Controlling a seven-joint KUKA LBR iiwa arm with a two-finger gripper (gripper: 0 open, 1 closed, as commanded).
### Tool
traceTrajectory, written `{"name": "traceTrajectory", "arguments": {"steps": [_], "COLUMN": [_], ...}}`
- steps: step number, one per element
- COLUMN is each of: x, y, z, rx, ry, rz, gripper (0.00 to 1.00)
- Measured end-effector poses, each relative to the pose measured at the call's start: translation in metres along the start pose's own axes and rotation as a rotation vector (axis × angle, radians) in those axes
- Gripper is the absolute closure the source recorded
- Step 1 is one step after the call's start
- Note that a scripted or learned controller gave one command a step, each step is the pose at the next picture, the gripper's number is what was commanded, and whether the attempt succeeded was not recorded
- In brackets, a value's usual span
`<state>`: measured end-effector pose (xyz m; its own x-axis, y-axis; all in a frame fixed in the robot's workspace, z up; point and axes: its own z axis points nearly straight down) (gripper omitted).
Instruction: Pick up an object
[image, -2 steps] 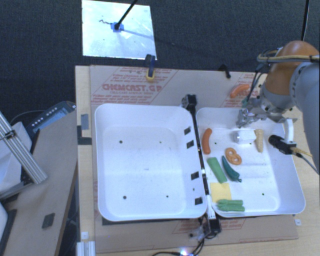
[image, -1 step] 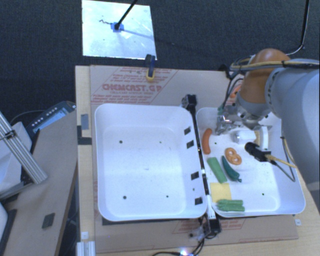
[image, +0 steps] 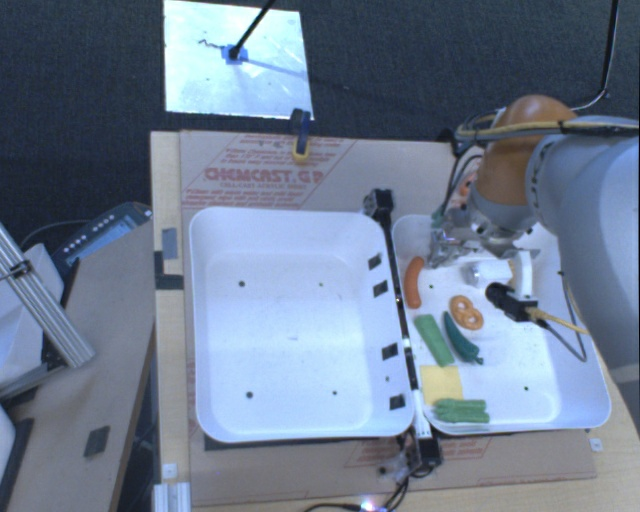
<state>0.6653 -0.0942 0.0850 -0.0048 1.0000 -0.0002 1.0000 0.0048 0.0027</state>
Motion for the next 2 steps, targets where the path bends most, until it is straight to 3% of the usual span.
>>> {"name": "traceTrajectory", "arguments": {"steps": [1,2], "x": [0.000,-0.001], "y": [0.000,0.001], "z": [0.000,-0.011], "rx": [0.000,-0.003], "ry": [0.000,-0.001], "rz": [0.001,0.000], "gripper": [0.00,1.00]}}
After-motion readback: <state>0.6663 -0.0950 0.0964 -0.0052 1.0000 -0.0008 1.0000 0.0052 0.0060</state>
